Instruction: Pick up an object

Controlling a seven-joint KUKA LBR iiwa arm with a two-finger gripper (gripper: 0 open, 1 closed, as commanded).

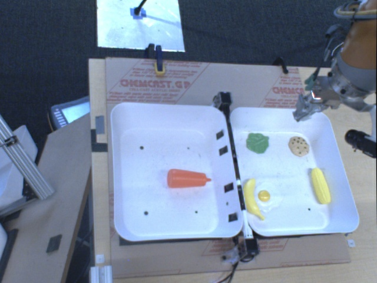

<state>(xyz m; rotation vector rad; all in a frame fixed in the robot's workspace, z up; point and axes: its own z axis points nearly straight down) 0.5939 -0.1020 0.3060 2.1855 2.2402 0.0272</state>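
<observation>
Camera view: 1 carrot (187, 178) L bin; 5 items R bin; pincer (307, 109) state unclear.

Dark blue-grey carpet (47, 34) all around — a pale shiny square sheet (140, 15) lying on it at the top, glare across its face. Light wooden bench (97, 87) under a clear board printed in red letters (154, 82). Low at left, a tan side table (59, 205) and a slanting aluminium rail (26, 164).

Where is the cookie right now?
The cookie lies in the right bin, near its far right corner, between the green piece and the corn cob, below the gripper.
</observation>
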